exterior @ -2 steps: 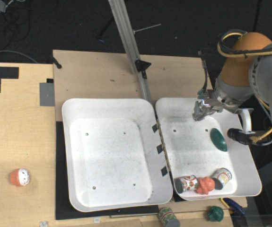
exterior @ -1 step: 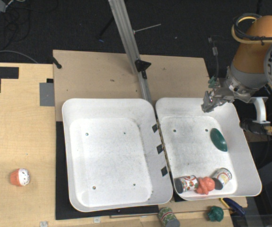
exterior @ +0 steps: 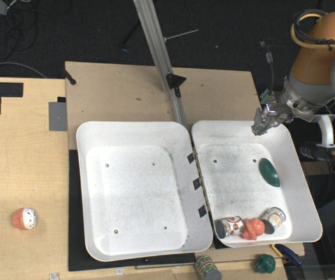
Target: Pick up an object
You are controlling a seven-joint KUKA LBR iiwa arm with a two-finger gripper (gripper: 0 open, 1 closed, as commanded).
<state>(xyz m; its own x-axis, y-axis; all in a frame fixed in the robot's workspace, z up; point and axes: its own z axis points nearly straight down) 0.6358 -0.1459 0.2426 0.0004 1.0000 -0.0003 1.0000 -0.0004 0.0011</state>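
The right bin [exterior: 231, 150] holds a dark green oval object [exterior: 269, 172] near its right wall. Along its front edge lie a small red-and-white can [exterior: 230, 226], an orange-red lumpy toy [exterior: 251, 228] and a second small can [exterior: 274, 219]. My gripper [exterior: 263, 123] hangs over the back right corner of this bin, above and behind the green oval. Nothing shows between its fingers.
The left bin [exterior: 135, 191] sits beside the right one. A metal rail [exterior: 158, 51] slants across the back of the bench. An orange-and-white ball [exterior: 24, 219] lies on the wooden surface at left. A small can [exterior: 205, 267] and a green object [exterior: 265, 263] lie in front of the bins.
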